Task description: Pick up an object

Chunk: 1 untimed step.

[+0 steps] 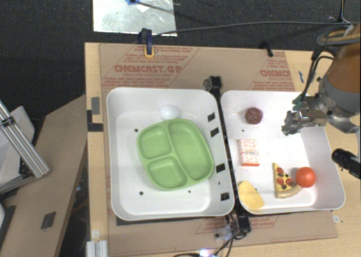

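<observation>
Right bin [324, 191] holds scattered toys; arm's jaws hover above, state unclear.

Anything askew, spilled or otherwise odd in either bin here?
One thing: the yellow piece in the right bin sits at the near-left corner and seems to ride up on the rim by the divider rather than lying flat. The green tray lies slanted in the left bin. Nothing looks spilled or damaged.

Even, bright overhead light; both white bins [169, 99] read clean with soft, short shadows only. Glare on the foil sheet [134, 1] at top and a hot spot on the green tray [175, 154]. Focus is slightly soft overall, low resolution, dark surround underexposed.
</observation>
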Each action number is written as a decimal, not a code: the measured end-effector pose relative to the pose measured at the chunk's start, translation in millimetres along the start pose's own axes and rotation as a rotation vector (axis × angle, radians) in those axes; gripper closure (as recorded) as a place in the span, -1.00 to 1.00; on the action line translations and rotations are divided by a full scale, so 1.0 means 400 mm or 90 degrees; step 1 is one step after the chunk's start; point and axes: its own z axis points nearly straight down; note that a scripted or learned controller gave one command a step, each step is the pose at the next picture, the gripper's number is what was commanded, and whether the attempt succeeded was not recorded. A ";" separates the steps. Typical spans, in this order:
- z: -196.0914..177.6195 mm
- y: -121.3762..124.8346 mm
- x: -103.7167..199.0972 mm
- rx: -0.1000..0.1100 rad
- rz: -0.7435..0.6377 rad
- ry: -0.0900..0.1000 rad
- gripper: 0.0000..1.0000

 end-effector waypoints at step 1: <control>-0.001 -0.005 0.139 0.000 0.000 0.000 1.00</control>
